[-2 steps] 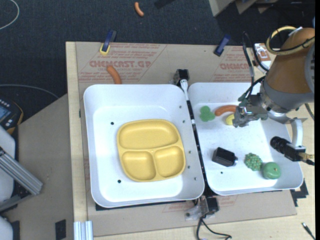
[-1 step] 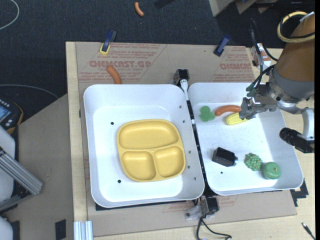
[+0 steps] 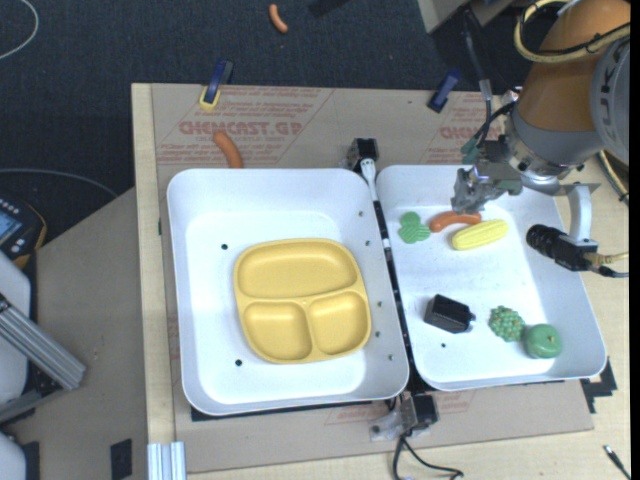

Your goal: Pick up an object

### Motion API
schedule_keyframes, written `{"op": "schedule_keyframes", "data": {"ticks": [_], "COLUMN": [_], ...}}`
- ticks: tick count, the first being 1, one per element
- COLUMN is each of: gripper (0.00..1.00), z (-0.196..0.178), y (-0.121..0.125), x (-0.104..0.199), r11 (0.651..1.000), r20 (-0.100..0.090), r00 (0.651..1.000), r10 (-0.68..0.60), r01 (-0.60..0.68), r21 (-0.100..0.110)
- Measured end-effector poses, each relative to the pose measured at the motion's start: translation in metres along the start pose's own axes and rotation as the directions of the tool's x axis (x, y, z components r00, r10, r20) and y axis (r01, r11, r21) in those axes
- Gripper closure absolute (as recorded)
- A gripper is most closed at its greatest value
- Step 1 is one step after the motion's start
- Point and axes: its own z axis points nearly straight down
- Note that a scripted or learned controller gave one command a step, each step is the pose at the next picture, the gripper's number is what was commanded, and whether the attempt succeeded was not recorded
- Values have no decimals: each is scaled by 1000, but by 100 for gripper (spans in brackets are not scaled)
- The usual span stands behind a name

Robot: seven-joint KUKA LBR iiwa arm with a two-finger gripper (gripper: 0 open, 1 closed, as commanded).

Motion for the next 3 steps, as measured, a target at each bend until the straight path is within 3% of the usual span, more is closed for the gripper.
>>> {"op": "schedule_keyframes", "data": {"ticks": [1, 2, 3], "gripper": [100, 100, 100], "z": [-17, 4, 2], "y": [17, 12, 15], "x": [22, 21, 25], "r11": [1000, 1000, 1000], "r20": [0, -1, 0], "r00": [1000, 1000, 1000], "r10": [1, 5, 4], "r01": [-1, -5, -4], "r21": [0, 9, 5]}}
